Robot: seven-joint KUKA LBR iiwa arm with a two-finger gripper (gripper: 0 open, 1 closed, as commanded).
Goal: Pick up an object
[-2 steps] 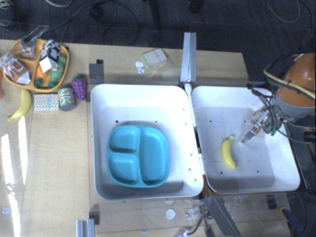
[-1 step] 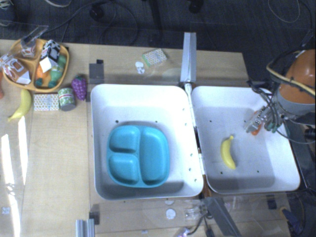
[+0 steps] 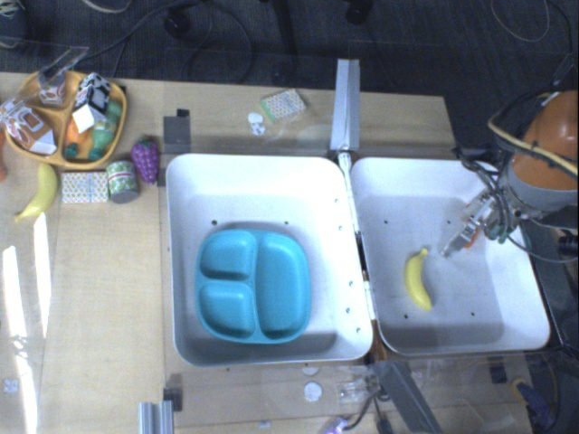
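A yellow banana (image 3: 417, 279) lies in the right bin (image 3: 507, 324), left of its middle. My gripper (image 3: 460, 239) hangs over the same bin, up and to the right of the banana and apart from it, its thin fingers pointing down-left. The grey arm with its orange band (image 3: 550, 138) comes in from the right edge. Nothing sits between the fingers.
A blue divided plate (image 3: 255, 285) rests in the left bin (image 3: 190, 197). On the bench at the far left stand a bowl of toy food (image 3: 72, 120), a second banana (image 3: 38, 193), purple grapes (image 3: 145, 159) and a small can (image 3: 120, 181). A metal bar (image 3: 346, 107) rises between the bins.
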